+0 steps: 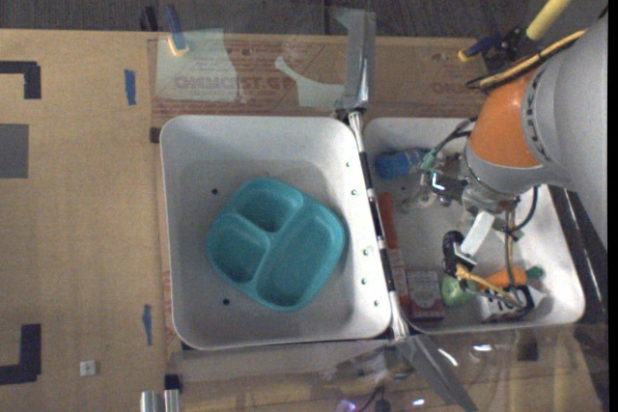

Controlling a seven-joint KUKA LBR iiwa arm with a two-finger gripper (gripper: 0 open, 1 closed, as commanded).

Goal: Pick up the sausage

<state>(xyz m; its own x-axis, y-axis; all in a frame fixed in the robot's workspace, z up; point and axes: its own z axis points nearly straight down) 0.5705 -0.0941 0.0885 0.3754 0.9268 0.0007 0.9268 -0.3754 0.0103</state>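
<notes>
1. Brown bench (77, 207) carries two white bins; one sausage (386, 215), reddish and slim, lies along the right bin's (565, 304) left wall.
2. Jaws hang to its right, well apart from it; whether spread or pressed together, cannot tell.
3. Cardboard (241, 77) lettering behind is too blurred to read.
4. One teal plate (277, 243) sits in the left bin (193, 150).

teal tray (277, 243) in white bin (193, 159); grey arm (570, 111) w/ orange band (502, 125); blue item (396, 163).
</notes>
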